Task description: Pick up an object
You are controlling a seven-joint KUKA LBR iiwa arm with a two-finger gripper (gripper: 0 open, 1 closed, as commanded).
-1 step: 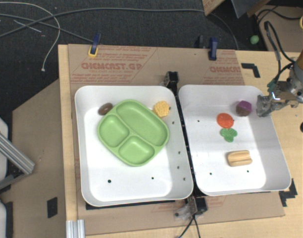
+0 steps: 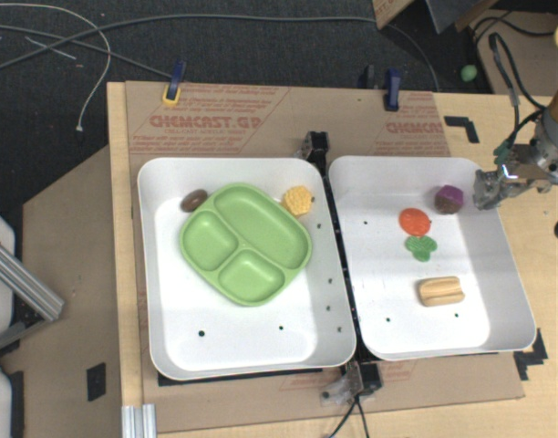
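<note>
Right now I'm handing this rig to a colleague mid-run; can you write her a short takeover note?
Gripper: at the right bin's far right rim, beside the purple piece; nothing seen between its fingers.
Right bin: purple piece, red piece, green piece, tan bun-like piece.
Left bin: green divided tray, brown piece and yellow piece beside it.
Done: nothing picked.
Left: grasp and lift one object; purple is nearest.
</note>
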